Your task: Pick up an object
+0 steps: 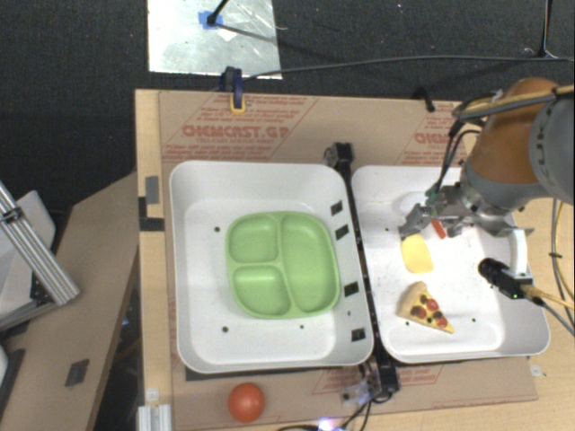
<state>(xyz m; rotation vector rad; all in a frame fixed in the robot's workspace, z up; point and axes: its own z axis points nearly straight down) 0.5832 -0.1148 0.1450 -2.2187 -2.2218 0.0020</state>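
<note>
The grey arm's pincer is hovering low over the right bin, reaching in from the worktop's right edge, and the pick-up is not yet done. Nothing is showing clamped in it, and whether it is standing apart or together cannot be told from this slant. A yellow block is lying flat on the bin floor just in front of the pincer's tip, near the bin's left wall, and is looking like the likeliest target. Whether the tool is touching the block's far end or hanging just above it cannot be made out. The block is showing as a pale yellow slab with rounded edges, plain and matte. A toy pizza slice is lying nearer the bin's front edge, apart from the block. A green divided plate is sitting in the left bin. By this view, closing on the block and lifting it clear are both remaining to be done.
</note>
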